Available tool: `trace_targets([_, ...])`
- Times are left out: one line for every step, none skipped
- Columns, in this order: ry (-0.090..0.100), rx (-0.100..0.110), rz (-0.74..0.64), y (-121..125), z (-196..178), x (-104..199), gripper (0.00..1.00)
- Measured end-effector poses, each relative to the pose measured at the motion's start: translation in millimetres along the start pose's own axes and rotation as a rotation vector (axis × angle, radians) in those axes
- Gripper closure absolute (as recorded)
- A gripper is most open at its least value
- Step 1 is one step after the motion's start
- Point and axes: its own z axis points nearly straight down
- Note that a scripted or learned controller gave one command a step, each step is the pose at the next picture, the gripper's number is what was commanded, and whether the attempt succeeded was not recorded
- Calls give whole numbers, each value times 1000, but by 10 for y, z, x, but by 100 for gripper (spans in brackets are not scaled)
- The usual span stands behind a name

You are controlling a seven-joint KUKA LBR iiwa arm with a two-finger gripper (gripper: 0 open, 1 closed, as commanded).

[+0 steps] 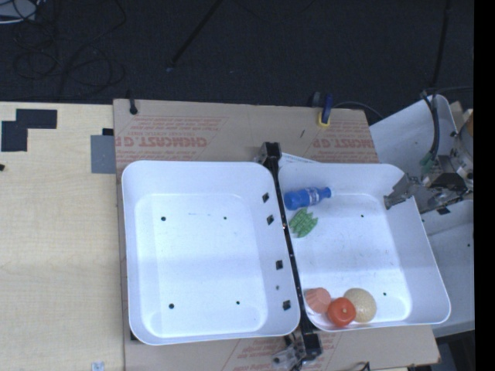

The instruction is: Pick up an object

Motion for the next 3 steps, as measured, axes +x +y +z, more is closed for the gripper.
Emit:
trace_targets([3, 10, -1, 213, 1231, -117, 0])
trace_targets([-2, -5, -2, 550, 576, -138, 0])
trace_targets([1, 4, 1, 212, 694, -128, 0])
